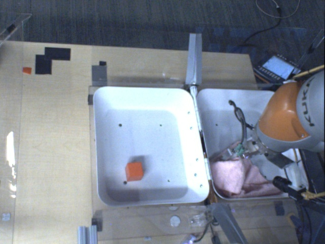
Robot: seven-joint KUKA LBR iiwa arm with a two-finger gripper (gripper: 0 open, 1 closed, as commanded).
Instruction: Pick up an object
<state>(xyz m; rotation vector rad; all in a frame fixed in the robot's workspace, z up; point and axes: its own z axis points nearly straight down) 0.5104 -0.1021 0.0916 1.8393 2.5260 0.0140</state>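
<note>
1. Nearest the camera, a grey arm with a broad orange band (284,117) above its wrist reaches in from the right and hangs over the right-hand shallow white bin (223,113).
2. Its gripper (245,149) sits low in that bin, just above a soft pink cloth (234,177) bunched against the bin's near wall. Whether the gripper is open, closed or holding anything cannot be told; the wrist hides it.
3. That cloth looks light and limp. It would likely sag and drape once lifted, so a pinch on a raised fold near its middle seems a surer hold than one on a flat edge.
4. A small orange cube (134,171) lies in the left-hand white bin (142,98), toward the near left corner, well apart from the gripper. It appears stiff and light, with flat opposite faces that should suit a two-finger squeeze.
5. Judging by position, the cloth is the likelier target; nothing shows it lifted yet.
</note>
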